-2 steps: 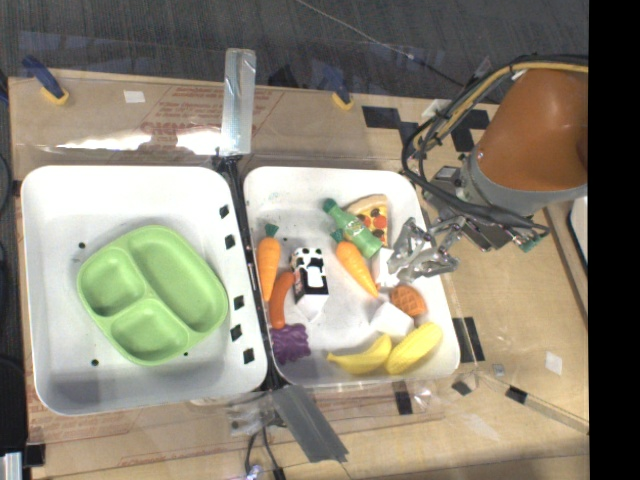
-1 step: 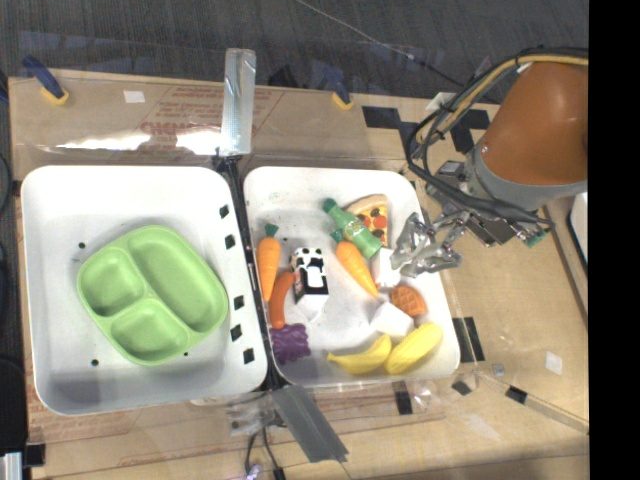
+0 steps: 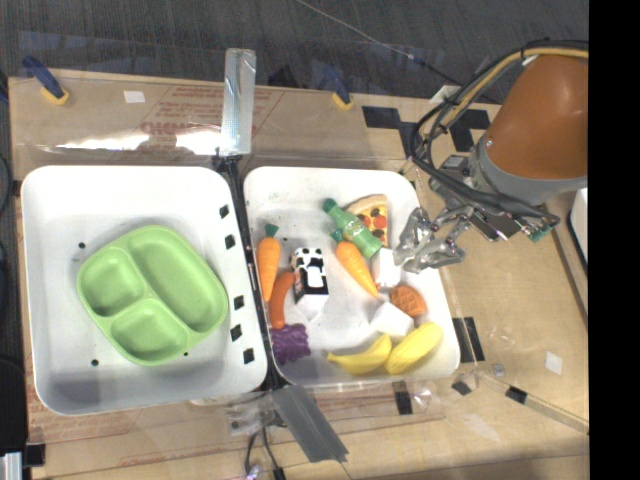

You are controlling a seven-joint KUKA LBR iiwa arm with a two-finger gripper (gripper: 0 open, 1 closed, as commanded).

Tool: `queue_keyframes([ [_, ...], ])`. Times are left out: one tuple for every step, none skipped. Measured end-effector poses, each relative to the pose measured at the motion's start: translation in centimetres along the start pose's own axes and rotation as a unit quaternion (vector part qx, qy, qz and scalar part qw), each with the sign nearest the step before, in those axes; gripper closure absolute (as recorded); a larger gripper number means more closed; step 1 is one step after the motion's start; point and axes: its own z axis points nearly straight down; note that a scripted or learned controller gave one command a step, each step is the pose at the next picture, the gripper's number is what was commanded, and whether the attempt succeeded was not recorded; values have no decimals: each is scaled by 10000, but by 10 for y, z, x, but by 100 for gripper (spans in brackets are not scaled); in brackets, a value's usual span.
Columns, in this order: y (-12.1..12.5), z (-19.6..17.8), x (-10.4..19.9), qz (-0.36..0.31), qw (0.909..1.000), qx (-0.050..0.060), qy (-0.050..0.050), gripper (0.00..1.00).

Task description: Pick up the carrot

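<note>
Two orange carrots lie in the right bin (image 3: 432, 208). One carrot (image 3: 268, 264) stands lengthwise near the bin's left wall, green top pointing away. The other carrot (image 3: 357, 267) lies slantwise in the middle, just below a green bottle (image 3: 351, 226). My gripper (image 3: 426, 242) hovers over the bin's right edge, to the right of the middle carrot and apart from it. Its metal fingers (image 3: 411, 232) are open with nothing between them.
Around the carrots the right bin holds a pizza slice (image 3: 371, 210), a black-and-white carton (image 3: 312, 271), a reddish piece (image 3: 282, 298), purple grapes (image 3: 290, 343), a banana (image 3: 362, 356), a yellow fruit (image 3: 416, 347) and an orange lump (image 3: 408, 300). A green divided plate (image 3: 150, 293) sits in the left bin (image 3: 50, 198).
</note>
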Motion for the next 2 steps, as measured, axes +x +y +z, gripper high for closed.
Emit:
queue_keyframes([
  [0, -10, -2, -16, 10000, 14, -9, 100],
  [51, 41, 18, -539, 9985, -63, 29, 100],
])
